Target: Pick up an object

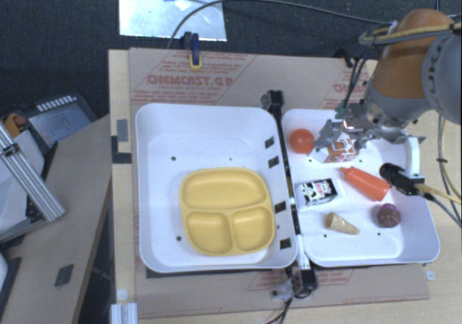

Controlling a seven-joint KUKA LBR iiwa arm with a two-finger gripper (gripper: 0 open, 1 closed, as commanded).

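My gripper (338, 135) hangs low over the back of the right bin (419, 243), reaching in from the right. Directly under it sits a small orange-and-white box (342, 149), partly covered by the gripper. I cannot tell whether the box is gripped or only lies beneath. A red-orange ball (302, 141) rests just left of the gripper. An orange bottle-shaped piece (364, 182) lies to its lower right.
The right bin also holds a black-and-white carton (317, 190), a tan cone (341, 224) and a dark red ball (388, 215). A yellow divided tray (227, 211) lies in the left bin (159, 171). A black divider (283, 171) runs between the bins.
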